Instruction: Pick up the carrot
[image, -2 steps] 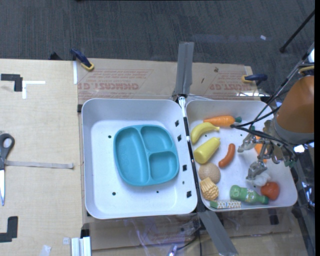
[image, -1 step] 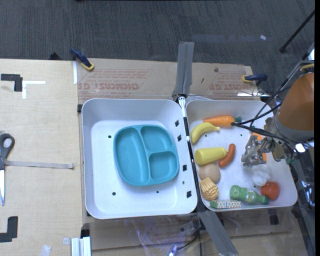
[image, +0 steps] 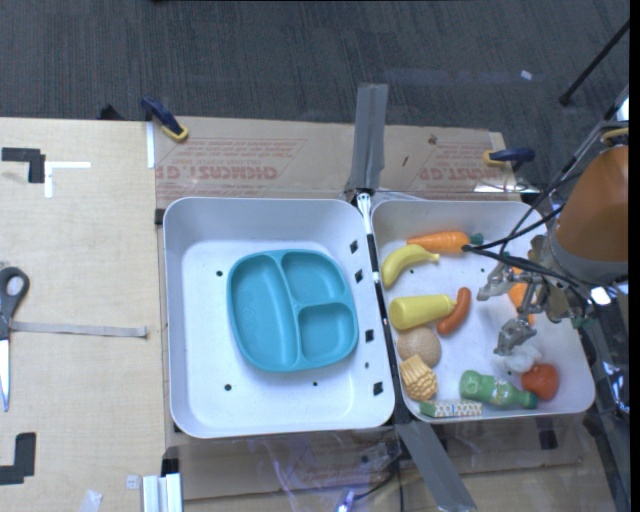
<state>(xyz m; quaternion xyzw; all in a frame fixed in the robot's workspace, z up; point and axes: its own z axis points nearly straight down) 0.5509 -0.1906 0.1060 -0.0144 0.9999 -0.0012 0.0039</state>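
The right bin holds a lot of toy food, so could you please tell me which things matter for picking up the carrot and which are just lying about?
Job: carrot, end effector, right bin.

Lying about: banana, sausage, corn, green bottle, blue tray, scissors.

Plastic everywhere, I'm seeing glossy white plastic bins (image: 190, 330).
Smooth turquoise divided plastic plate (image: 293, 309); shiny orange plastic carrot (image: 438, 241).

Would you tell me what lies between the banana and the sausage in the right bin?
In the camera view, a yellow block lies between the banana and the sausage, touching the sausage.
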